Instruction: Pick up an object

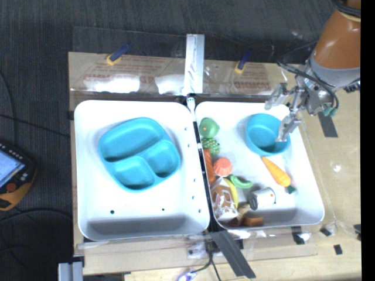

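Hovering over the far right corner of the right bin point(312, 187) with the gripper point(281, 115), at the end of the grey arm point(338, 45) reaching in from the right edge. Shows jaws spread apart, one finger point(273, 101) out past the far rim of the blue bowl point(262, 132), the other pointing down at the bowl's right rim; whether touching it, cannot tell. Pinches nothing between them.

Sitting in the far right part of the right bin, that bowl, upright and open to the camera. Lying just beside it toward the near edge, a carrot point(275, 171), slanted, its tip toward the bowl.

Crowding along the left wall of the same bin:
- a green fruit point(208, 126) at the far end;
- a pink ball point(222, 167) near the middle of the wall;
- a small green piece point(241, 182) just right of the ball;
- a printed carton point(224, 199) toward the near left corner;
- a white can point(263, 197) on its side, just right of the carton;
- a brown lump point(249, 220) against the near edge.

Resting in the middle of the left bin point(83, 157), a blue divided tray point(139, 152), well apart from the gripper.
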You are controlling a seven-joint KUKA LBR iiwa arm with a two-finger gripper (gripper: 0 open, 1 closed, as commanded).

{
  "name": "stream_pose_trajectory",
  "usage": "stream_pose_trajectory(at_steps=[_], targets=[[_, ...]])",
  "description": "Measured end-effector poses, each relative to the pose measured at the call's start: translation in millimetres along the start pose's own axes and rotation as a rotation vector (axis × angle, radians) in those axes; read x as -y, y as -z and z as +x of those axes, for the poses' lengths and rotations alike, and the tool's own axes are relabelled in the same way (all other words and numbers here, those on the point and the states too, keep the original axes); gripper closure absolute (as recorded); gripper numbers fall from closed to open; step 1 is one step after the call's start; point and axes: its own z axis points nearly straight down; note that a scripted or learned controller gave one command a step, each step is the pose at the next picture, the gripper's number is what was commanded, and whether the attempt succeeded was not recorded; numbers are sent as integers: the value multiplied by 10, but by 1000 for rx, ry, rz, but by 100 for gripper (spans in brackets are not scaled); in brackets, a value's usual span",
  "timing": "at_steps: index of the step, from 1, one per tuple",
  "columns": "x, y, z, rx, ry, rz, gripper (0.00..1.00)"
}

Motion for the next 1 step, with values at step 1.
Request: stream_pose_trajectory(at_steps=[1], targets=[[-64, -1261, 802, 9, -123, 3, 0]])
